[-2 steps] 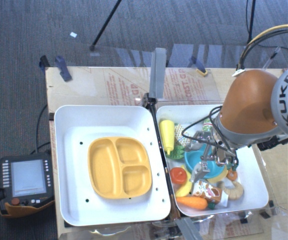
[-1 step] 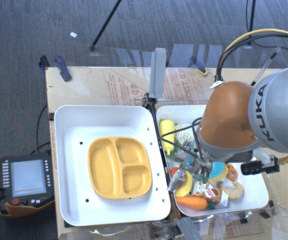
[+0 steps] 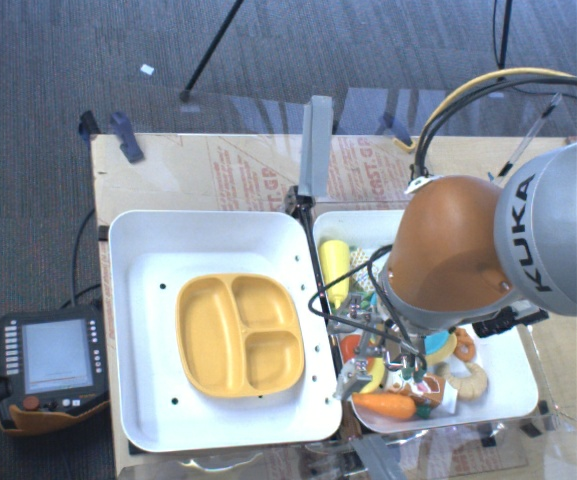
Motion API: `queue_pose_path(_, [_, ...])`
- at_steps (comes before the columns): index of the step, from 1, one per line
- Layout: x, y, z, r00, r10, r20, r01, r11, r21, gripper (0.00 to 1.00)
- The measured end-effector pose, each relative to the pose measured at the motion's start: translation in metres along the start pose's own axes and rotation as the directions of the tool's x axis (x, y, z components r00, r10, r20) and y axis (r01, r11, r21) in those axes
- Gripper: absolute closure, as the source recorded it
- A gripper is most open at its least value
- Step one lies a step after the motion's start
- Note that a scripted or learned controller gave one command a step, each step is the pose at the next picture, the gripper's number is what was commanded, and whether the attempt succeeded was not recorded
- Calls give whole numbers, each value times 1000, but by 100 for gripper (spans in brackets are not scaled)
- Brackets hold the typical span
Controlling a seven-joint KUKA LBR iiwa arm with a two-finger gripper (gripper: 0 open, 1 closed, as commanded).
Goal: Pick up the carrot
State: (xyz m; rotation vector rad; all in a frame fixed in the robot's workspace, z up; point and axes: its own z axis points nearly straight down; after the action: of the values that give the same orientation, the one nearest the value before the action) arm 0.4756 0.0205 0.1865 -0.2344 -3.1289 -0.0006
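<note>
The carrot [image 3: 386,405], orange with a green tip at its right end, lies on its side at the front edge of the right bin [image 3: 513,393]. My gripper [image 3: 376,360] hangs beneath the orange wrist band, low over the pile of toy food and just above and behind the carrot. The arm's body hides much of the bin's middle. Nothing shows the carrot lifted; it rests on the bin floor among the other toys.
A yellow three-section plate [image 3: 238,333] sits in the left bin [image 3: 138,268]. In the right bin are a yellow cylinder-shaped toy [image 3: 335,268], a red piece [image 3: 350,348], a blue piece [image 3: 438,345] and a tan ring [image 3: 467,380]. A teach pendant [image 3: 53,368] lies on the floor at left.
</note>
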Motion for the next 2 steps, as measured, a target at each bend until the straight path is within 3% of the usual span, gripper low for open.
queue_pose_path(1, [-1, 1, -9, 1000, -4, 0, 4, 1000, 0, 100])
queue_pose_path(2, [3, 17, 1, 962, 273, -2, -273, 962, 2, 100])
